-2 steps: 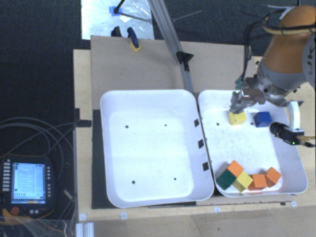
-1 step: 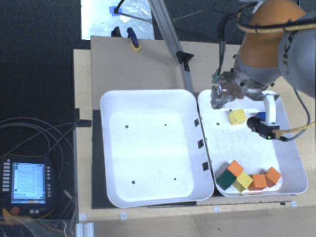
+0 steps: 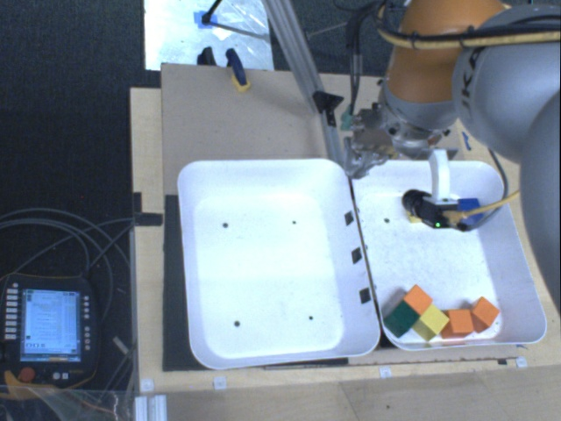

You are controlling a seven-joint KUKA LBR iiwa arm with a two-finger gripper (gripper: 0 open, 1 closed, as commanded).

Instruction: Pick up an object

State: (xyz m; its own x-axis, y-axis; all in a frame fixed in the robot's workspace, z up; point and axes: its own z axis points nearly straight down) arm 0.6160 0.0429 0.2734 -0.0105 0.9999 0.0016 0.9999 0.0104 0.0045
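Several small blocks lie clustered at the front edge of the right bin (image 3: 517, 261): an orange block (image 3: 418, 299), a dark green block (image 3: 401, 319), a yellow block (image 3: 432, 322) and two more orange blocks (image 3: 459, 322) (image 3: 484, 312). My gripper (image 3: 362, 158) hangs at the bin's far left corner, close to the wall between the two bins and well behind the blocks. Nothing shows in its grasp. The grey arm with its orange band comes in from the upper right.
The left bin (image 3: 202, 191) stands beside the right one, with a dividing rim between them. A slanted metal pole (image 3: 296, 51) rises behind the gripper. Clamps (image 3: 235, 67) sit at the board's back edge. A teach pendant (image 3: 48, 327) with cables lies off the bench at the left.
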